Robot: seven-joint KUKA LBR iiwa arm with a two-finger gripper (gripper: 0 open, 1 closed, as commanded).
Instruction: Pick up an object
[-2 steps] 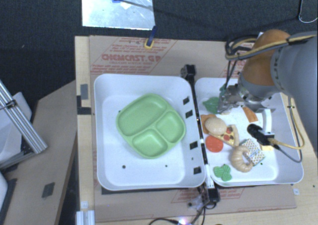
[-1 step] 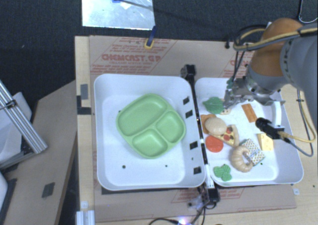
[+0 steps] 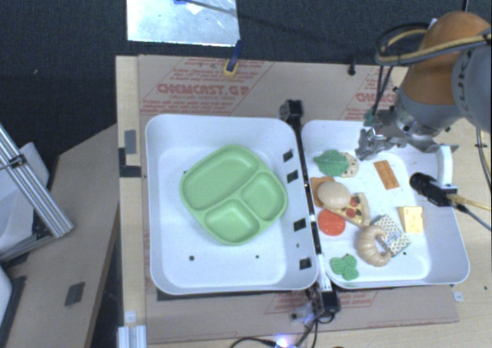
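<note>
Cardboard-lined bench [image 3: 200,89] under two white bins [image 3: 165,185], dark carpet [image 3: 61,47] beyond.

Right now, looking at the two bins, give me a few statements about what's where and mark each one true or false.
1. The green divided plate lies in the left bin. True.
2. The toy food items are in the left bin. False: they lie in the right bin.
3. The gripper hangs over the right bin's far end. True.
4. The red disc sits on the green plate. False: it is in the right bin.
</note>
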